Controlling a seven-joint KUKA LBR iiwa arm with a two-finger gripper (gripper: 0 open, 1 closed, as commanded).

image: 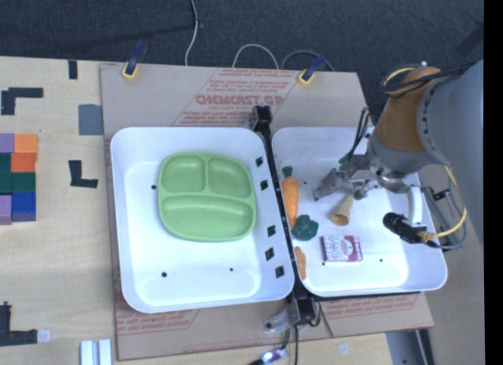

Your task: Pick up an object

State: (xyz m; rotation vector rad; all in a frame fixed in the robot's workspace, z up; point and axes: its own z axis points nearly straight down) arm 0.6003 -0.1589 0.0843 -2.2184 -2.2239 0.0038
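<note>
We see no single object singled out by the task, so we start with what lies nearest the gripper: a small tan cone-shaped piece [340, 211], lying tilted on the floor of the right shallow white bin [393, 281]. Just below it lies a small flat packet with red and white printing [341, 248]. Toward the bin's left wall we find an orange toy carrot with a green top [290, 198], lying lengthwise along the divider, and just below it a dark green lumpy toy [305, 227] touching or nearly touching the carrot's lower end. A smaller orange piece [300, 260] lies further down against the same wall.

The two-finger gripper [336, 187] hangs over the right bin, just above and to the left of the tan cone. Its grey fingers are spread apart and we see nothing between them. The grey arm with its orange band [401, 116] comes in from the right.

In the left shallow white bin [130, 198] rests a light green plastic plate with three compartments [207, 197]. Both bins sit on a brown cardboard sheet [228, 96], and coloured blocks [17, 176] stand well apart at the far left.
</note>
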